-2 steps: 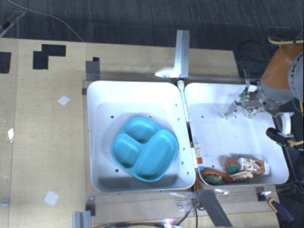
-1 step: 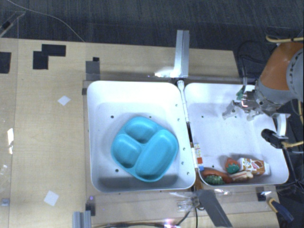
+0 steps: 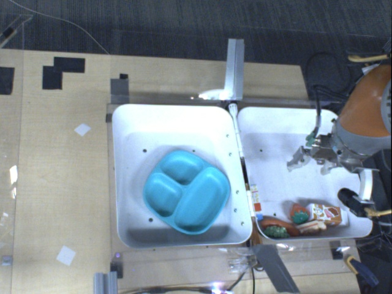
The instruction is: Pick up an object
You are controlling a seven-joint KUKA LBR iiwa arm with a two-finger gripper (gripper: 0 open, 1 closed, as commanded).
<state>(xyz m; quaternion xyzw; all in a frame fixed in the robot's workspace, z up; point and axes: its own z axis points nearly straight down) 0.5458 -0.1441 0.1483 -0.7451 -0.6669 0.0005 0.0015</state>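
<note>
My gripper (image 3: pixel 311 162) hangs over the right-hand part of the right bin (image 3: pixel 269 139), open, with nothing between its fingers. Along that bin's near edge lies a small cluster of things: a white and red packet (image 3: pixel 323 213), a round green and orange item (image 3: pixel 300 215), and a dark green piece (image 3: pixel 275 230) near the front left corner. The gripper is above and behind this cluster, apart from it. A blue three-compartment plate (image 3: pixel 186 191) lies in the middle of the left bin (image 3: pixel 131 133).
A metal post (image 3: pixel 235 69) stands behind the seam between the two bins. The divider rim (image 3: pixel 241 158) runs between them. The grey arm with its orange band (image 3: pixel 367 112) comes in from the right over the right bin's far corner.
</note>
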